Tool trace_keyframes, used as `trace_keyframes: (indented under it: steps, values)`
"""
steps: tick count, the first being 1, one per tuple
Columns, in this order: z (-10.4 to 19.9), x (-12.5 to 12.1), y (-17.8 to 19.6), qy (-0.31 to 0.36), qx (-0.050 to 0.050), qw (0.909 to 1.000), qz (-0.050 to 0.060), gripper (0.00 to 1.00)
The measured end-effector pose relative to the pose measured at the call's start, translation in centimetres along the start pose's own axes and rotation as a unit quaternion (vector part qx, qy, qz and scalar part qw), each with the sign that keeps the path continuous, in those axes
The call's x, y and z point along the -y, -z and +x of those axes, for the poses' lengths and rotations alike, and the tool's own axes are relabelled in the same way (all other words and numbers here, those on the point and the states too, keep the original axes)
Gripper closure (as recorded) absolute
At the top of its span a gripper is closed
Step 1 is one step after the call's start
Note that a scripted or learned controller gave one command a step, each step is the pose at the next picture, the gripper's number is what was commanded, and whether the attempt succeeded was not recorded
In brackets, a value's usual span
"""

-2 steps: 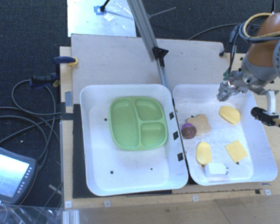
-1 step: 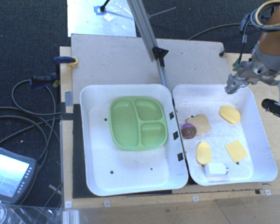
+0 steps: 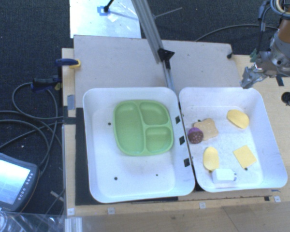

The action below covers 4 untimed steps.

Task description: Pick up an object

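Note:
The right bin [image 3: 261,103] holds several small objects: a tan toast-like piece [image 3: 208,127], a dark purple ball [image 3: 195,135] touching it, a yellow oval [image 3: 237,119], a second yellow oval [image 3: 210,158], a yellow square slice [image 3: 244,156] and a white block [image 3: 224,175]. My gripper [image 3: 247,79] hangs above the bin's far right corner, apart from all of them. Nothing shows between its fingers.
The left bin [image 3: 96,144] bears a green divided plate [image 3: 143,127]. A grey metal pole [image 3: 152,30] slants across the back board. Cables and a teach pendant [image 3: 9,180] lie off the bench at left.

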<state>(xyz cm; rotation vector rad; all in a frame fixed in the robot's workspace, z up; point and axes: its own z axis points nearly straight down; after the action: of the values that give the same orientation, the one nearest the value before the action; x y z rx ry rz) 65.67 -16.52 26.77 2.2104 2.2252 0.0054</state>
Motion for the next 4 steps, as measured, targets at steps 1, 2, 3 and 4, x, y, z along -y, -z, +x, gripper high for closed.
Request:
trace_keyframes:
  steps: [1, 2, 3, 4]
  values:
    - [4.9, 0.6, 0.5, 0.002, -0.001, 1.0000, 0.002, 1.00]
    - [9.5, 1.4, -0.9, 0.002, -0.001, 1.0000, 0.003, 1.00]
    - [13.9, 2.9, -1.2, 0.002, -0.002, 1.0000, 0.003, 1.00]
    - [19.1, 3.1, -0.9, 0.002, -0.002, 1.0000, 0.002, 1.00]
